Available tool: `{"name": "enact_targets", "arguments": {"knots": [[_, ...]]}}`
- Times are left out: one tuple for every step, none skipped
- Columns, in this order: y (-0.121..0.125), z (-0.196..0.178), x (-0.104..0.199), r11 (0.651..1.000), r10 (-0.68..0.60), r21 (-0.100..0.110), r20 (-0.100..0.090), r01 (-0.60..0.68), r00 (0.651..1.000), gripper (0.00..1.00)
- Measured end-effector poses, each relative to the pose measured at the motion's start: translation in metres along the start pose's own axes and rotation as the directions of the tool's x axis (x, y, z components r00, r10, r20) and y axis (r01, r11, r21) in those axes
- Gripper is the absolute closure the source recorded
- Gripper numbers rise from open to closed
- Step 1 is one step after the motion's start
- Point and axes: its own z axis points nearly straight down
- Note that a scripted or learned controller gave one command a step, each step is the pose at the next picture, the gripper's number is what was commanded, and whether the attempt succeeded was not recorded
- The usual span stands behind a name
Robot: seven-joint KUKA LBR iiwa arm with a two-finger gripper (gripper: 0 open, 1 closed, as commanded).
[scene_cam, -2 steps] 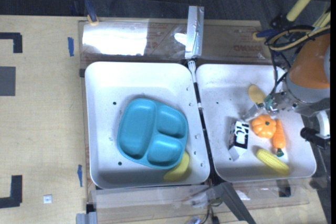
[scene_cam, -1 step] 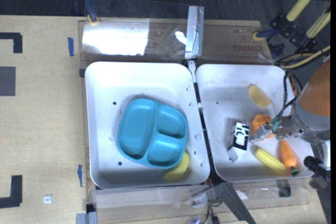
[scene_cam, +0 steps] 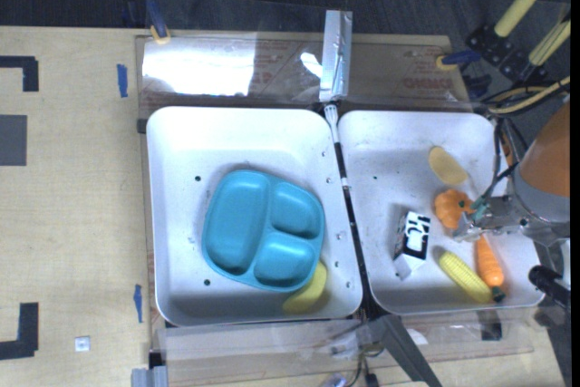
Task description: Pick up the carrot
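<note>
The carrot [scene_cam: 489, 261] is a short orange root lying lengthwise near the front right corner of the right bin [scene_cam: 381, 149]. The gripper [scene_cam: 473, 218] reaches in from the right and hangs just above the carrot's far end, between it and a round orange fruit [scene_cam: 449, 207]. The arm's orange band [scene_cam: 546, 160] sits over the bin's right rim. Nothing is visibly held.
A yellow corn cob [scene_cam: 464, 276] lies just left of the carrot. A black-and-white box [scene_cam: 414, 237] and a tan oval piece [scene_cam: 446, 165] share that bin. The left bin [scene_cam: 172, 149] holds a blue divided plate [scene_cam: 263, 229] and a yellow item [scene_cam: 311, 289].
</note>
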Motion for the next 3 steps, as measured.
{"name": "enact_targets", "arguments": {"knots": [[0.020,-0.109,0.012,0.991,0.131,0.004,0.002,-0.131,0.991,1.00],[0.018,-0.106,0.012,0.991,0.132,0.011,0.001,-0.132,0.991,0.00],[0.041,0.000,-0.015,0.995,0.099,0.008,-0.012,-0.099,0.995,0.00]]}}
